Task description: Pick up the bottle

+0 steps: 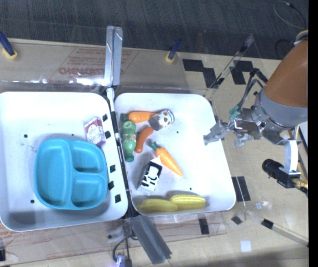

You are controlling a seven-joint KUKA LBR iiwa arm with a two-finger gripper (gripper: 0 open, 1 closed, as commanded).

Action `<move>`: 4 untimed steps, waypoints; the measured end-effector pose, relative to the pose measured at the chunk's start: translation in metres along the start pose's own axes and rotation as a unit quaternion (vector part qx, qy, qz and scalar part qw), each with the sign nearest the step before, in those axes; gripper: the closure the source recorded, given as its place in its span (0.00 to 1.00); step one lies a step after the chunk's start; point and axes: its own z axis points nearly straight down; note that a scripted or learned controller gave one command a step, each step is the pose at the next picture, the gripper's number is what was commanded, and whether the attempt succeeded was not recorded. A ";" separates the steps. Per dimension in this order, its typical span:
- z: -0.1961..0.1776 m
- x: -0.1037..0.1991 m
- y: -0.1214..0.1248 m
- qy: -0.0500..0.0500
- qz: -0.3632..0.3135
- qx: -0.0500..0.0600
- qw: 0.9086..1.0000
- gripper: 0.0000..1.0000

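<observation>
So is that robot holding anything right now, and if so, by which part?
Nothing is held. The end effector hangs over the right edge of the right bin with nothing between its fingers. The green bottle lies untouched by the bin's left wall.

We find a small green bottle (128, 139), lying on its side in the right bin, pressed close along that bin's left wall, lengthwise up and down our view, ribbed body, just left of an orange carrot, near the bin's upper left corner.
</observation>
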 end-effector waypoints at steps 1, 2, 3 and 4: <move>-0.003 0.006 -0.032 0.000 0.102 0.000 0.995 0.00; -0.012 0.007 -0.032 0.000 0.100 0.001 0.995 1.00; -0.012 0.007 -0.032 0.000 0.100 0.001 0.995 0.00; -0.014 0.005 -0.032 0.000 0.255 -0.002 0.967 0.00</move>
